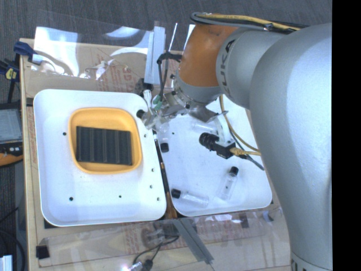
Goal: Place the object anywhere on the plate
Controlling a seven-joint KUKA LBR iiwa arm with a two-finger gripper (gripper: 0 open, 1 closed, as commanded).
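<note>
A yellow plate (104, 139) with a dark ribbed centre lies in the left bin (56, 196). Several clear vials with black caps lie in the right bin (194, 168): one (228, 183) at the right, one (189, 196) near the front edge. A small black-capped piece (164, 147) sits close to the divide between the bins. My gripper (155, 115) hangs over the right bin's back left corner, just beside the plate's right rim. Cables and the wrist hide what is under it.
The big grey arm covers the right bin's right side and back. A black connector with a yellow cable (214, 143) hangs over the bin's middle. Clear plastic sheets and cardboard (84, 61) lie behind the bins.
</note>
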